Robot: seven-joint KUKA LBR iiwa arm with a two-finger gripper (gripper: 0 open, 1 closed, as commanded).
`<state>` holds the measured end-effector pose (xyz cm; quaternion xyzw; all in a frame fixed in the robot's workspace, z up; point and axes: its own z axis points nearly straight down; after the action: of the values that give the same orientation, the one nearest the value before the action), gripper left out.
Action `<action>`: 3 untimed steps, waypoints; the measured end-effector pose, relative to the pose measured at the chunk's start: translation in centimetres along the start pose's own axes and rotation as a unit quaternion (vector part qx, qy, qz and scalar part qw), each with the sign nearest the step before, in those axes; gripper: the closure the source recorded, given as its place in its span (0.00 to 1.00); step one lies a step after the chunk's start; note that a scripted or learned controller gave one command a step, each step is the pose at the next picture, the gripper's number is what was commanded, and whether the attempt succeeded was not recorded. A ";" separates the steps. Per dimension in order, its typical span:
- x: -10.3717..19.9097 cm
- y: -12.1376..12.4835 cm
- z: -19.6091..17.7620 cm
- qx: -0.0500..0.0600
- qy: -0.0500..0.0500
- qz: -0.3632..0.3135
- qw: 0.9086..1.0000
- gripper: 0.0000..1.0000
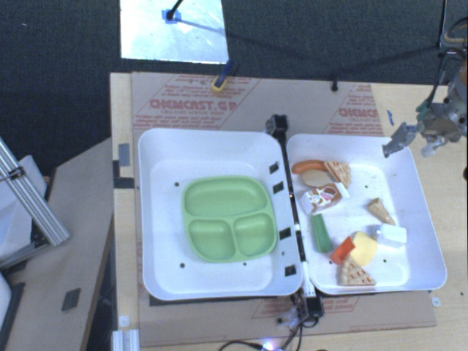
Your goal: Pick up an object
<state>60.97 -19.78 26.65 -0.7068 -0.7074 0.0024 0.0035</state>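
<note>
Hovering at the far right corner of the right bin (436,229), the gripper (413,139) sits high and off to the side, its two fingers spread apart with nothing between them. This reads as the approach step: no object has been chosen by contact yet, and the pincer is clear of everything in the bin.

Nearest to it, across a stretch of bare white floor, lies the hot dog (310,167) with a waffle wedge (338,172) touching its right end. Just below them rests a small red-and-white packet (324,197). Out on its own toward the right wall sits a tan wedge (380,210), and it looks like the easiest target, being well apart from its neighbours.

Further toward the near edge things get crowded: a white block (390,234) beside a yellow piece (363,249), an orange piece (341,251) touching that, a second waffle (355,274) just below, and a green stick (320,232) lying close to the divider.

The next move, I'd judge, calls for swinging left and down into the bin, lining the open fingers over one item and descending before closing. The clustered pile risks a pinch on two things at once.

Over in the left bin (157,218), a green divided plate (227,218) lies flat in the middle, its three compartments bare.
</note>
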 end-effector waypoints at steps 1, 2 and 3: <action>0.1 0.2 -0.7 -0.005 -0.001 -0.001 1.000 0.00; -0.5 0.3 5.4 -0.003 -0.001 0.000 1.000 0.00; 0.4 0.2 11.3 -0.003 0.000 -0.001 1.000 0.00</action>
<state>61.12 -19.36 15.31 -0.7059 -0.7083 0.0006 0.0014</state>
